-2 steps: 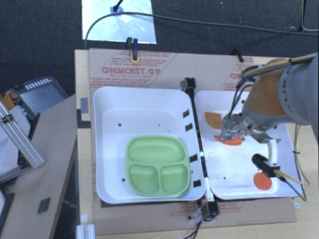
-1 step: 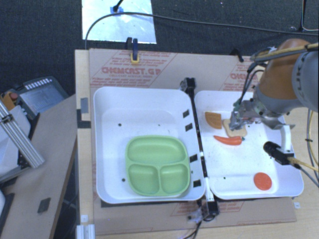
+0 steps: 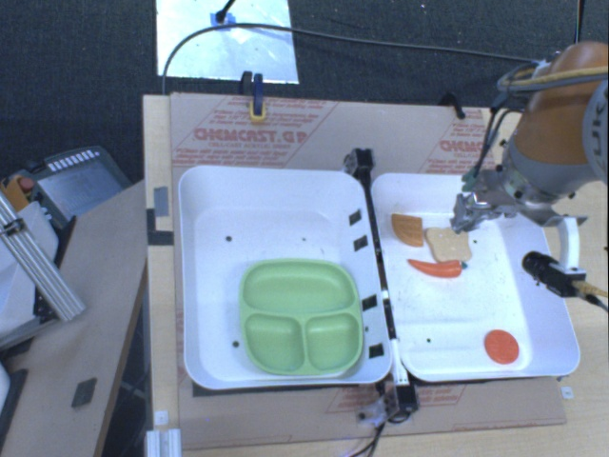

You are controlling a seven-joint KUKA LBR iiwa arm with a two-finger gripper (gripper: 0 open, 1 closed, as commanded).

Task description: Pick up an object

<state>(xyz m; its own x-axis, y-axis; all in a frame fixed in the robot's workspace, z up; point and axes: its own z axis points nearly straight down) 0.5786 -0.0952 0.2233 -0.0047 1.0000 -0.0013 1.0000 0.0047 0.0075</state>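
I read the most likely target as the pale bread slice (image 3: 448, 245), which lies flat in the right bin (image 3: 542, 350) towards that bin's far edge, roughly midway across. The gripper (image 3: 463, 219) sits directly over the slice's far corner, low and apparently at or near contact. I cannot tell from this angle whether the claw is spread or pressed together, and nothing is visibly pinched in it.

Just beside the slice, nearer the divider between the bins, lies an orange-brown wedge (image 3: 407, 228), close to touching it. A red chili pepper (image 3: 437, 268) lies along the slice's near edge, touching or nearly so. A round red-orange piece (image 3: 501, 347) sits well apart, near the right bin's near right corner. The left bin (image 3: 205, 255) carries a green sectioned plate (image 3: 301, 314) towards its near edge.

Failure modes I judge possible from here:
- Edge grasp: the claw is over a corner, not the centre, so the thin flat slice may slip out or pivot on closing.
- Crowding: the pepper and wedge lie so close that either may be pushed aside or caught with the slice.
- Flat item: the slice offers little height above the bin floor to grip, so the claw may close on nothing.
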